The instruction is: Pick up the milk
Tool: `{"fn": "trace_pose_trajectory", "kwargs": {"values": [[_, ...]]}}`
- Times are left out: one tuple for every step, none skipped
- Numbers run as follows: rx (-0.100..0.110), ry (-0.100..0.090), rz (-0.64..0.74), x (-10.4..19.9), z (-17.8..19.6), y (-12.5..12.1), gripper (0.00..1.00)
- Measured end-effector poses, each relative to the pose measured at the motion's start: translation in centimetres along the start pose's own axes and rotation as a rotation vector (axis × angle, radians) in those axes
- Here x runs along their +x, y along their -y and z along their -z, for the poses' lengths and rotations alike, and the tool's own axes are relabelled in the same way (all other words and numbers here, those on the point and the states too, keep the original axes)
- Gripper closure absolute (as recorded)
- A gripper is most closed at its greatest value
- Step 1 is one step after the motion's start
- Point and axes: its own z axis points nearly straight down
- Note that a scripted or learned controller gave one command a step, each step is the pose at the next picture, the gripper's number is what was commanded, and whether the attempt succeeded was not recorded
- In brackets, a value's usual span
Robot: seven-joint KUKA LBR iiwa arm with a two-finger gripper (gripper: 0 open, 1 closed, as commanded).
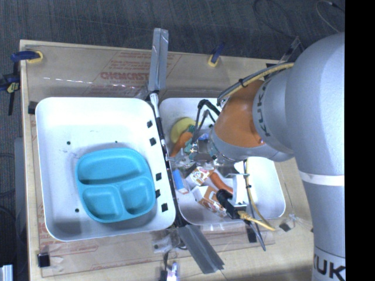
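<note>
White plastic makes the 2 shallow bins on the bench. The left bin (53, 157) holds a blue tray (115, 184) with 3 compartments. The right bin (272, 201) holds a heap of small toy food items, and the arm (275, 122) hangs over this heap and covers a big part of it.

The milk (196, 177) I judge to be the small white carton with blue and red print, lying on its side near the middle of the heap, close to the wall between the bins. It touches an orange item (218, 181), and a yellow item (181, 126) lies further back. I am not fully sure of this, because the objects are small and crowded.

The gripper (199, 151) is low over the heap, but its state I cannot tell, since the wrist hides it.

Such a carton is probably light and a little soft, with smooth printed sides that can slip. I would take it across the 2 flat sides at its middle, with gentle force. Neighbours may get caught.
</note>
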Motion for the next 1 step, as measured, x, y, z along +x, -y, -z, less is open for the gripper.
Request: {"fn": "trace_pose_trajectory", "kwargs": {"values": [[-0.003,-0.003,-0.012,-5.75,-0.42,0.53,0.0]]}}
